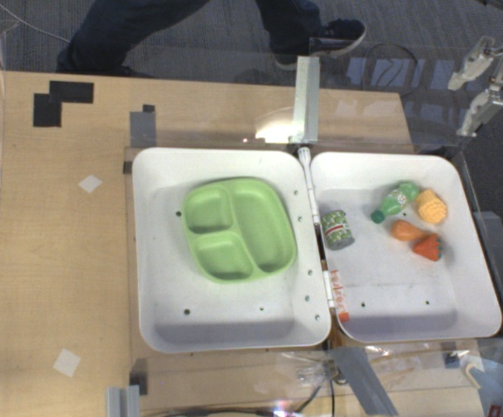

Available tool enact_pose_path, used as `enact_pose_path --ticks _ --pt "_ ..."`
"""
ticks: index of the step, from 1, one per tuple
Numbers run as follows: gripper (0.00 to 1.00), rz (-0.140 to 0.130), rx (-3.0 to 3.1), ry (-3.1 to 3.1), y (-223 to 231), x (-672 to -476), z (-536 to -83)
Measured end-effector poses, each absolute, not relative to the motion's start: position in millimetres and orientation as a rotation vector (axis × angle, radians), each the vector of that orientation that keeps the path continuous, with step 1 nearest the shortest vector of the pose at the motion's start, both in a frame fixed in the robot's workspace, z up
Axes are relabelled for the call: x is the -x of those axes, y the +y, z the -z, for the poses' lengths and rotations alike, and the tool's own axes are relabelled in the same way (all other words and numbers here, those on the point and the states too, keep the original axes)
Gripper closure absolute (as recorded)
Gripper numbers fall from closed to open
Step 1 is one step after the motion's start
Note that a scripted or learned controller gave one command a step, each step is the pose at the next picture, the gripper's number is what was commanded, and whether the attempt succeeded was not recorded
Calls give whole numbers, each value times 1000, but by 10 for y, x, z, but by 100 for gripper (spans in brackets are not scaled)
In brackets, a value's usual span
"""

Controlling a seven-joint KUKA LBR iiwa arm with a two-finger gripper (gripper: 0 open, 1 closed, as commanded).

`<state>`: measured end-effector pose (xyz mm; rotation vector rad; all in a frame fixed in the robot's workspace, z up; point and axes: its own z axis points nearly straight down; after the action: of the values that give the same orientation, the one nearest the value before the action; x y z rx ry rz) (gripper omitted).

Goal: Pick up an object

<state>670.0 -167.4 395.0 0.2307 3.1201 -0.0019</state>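
Nearest you, along the front rim of the right bin [407, 324], the floor is bare white; your 5 candidates sit further back in that bin. A small can [336, 229] lies on its side close to the divider, apart from the rest, with its long axis running roughly front to back at a slight tilt. To its right is a tight cluster: a green bottle [396, 201] lying slantwise, a yellow corn cob [431, 206] touching or just beside it, an orange carrot [407, 230] below them, and a red piece [427, 248] just beside the carrot. The left bin [160, 259] carries only a green divided plate [236, 230]. Your gripper [477, 89] hangs beyond the right bin's far right corner, outside its rim, and its 2 pale fingers [470, 66] look spread apart with nothing between them. From there the cluster lies toward the front and slightly left, and the corn cob is the nearest piece; the can is well apart, further left. I judge the can the cleaner target, since you would have room on both sides of it.
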Motion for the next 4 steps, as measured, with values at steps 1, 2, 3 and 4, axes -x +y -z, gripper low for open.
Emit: enact_pose_path --ticks 1,2,3,4 --pt "0 2 -231 3120 -1674 -6700 -3950" --pt "0 3 49 3119 -1059 -6593 -4942" --pt "0 1 45 3128 -1078 -6594 -4889" --pt "0 1 45 3128 -1078 -6594 -4889"
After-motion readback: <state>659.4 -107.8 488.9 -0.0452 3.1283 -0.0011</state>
